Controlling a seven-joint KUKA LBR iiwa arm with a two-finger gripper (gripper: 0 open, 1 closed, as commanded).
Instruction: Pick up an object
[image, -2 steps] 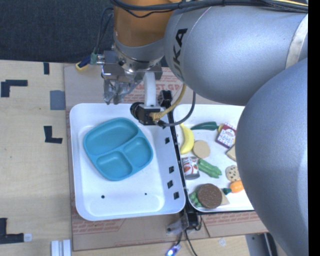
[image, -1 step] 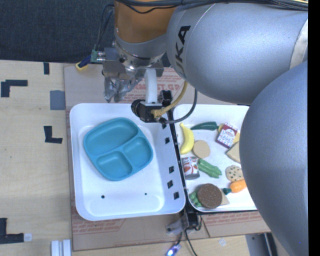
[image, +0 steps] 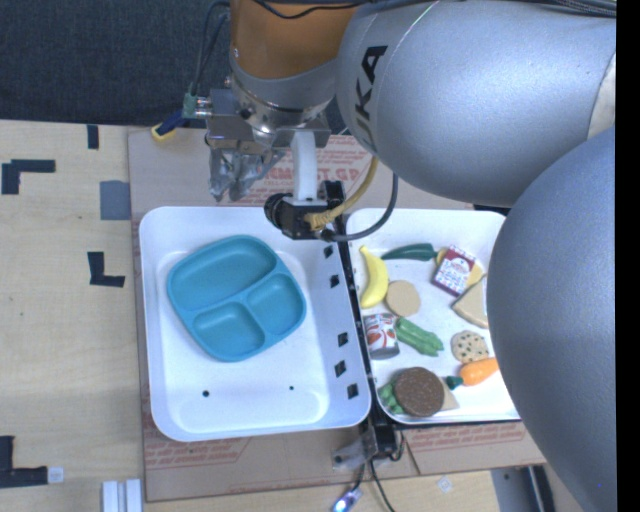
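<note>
Your hand (image: 232, 180) hangs above the bench (image: 60, 300) just past the far rim of the left bin (image: 240, 420), and you cannot tell from this view whether it grips anything. That bin carries a blue divided plate (image: 236, 296). The pickable toy food sits in the right bin (image: 495, 228) (banana (image: 374, 277), can (image: 381, 335), carrot (image: 478, 372), burger patty (image: 418, 391)), so I'd judge the grasp hasn't started.

Blue plate (image: 236, 297) in white bin (image: 175, 400); yellow banana (image: 373, 277), orange carrot (image: 479, 371), green pepper (image: 417, 336), brown patty (image: 418, 391).
</note>
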